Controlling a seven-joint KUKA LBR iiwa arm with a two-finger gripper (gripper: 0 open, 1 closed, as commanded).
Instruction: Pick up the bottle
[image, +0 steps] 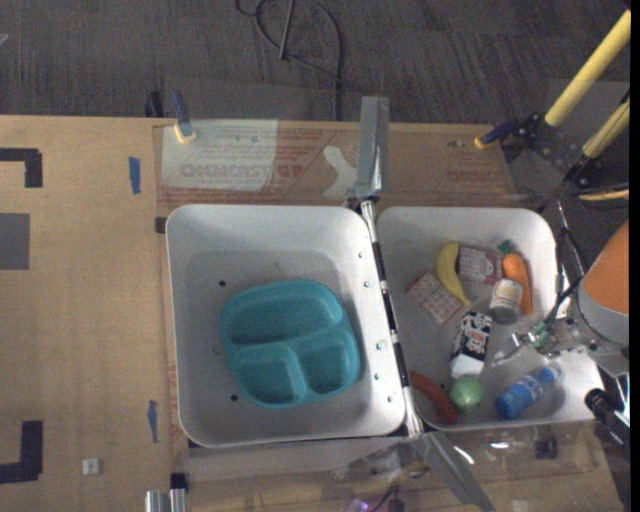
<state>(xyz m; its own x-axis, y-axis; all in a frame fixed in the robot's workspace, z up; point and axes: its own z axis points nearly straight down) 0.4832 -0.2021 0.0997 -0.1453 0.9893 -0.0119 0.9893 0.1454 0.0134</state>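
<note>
The gripper (530, 338) sat at the right side of the frame, over the right bin (400, 235) near its right wall, a small cluttered assembly of metal and wire whose state I could not tell from this slanted view. The bottle (525, 392) lay on its side just below and slightly left of it, close to the bin's lower right corner, its long axis running from lower left, where the blue body was, up to the right toward the cap end. A descent toward the lower frame edge looked necessary, with the jaws set across that axis. The arm (612, 295) entered from the right edge, its orange band above the wrist.
</note>
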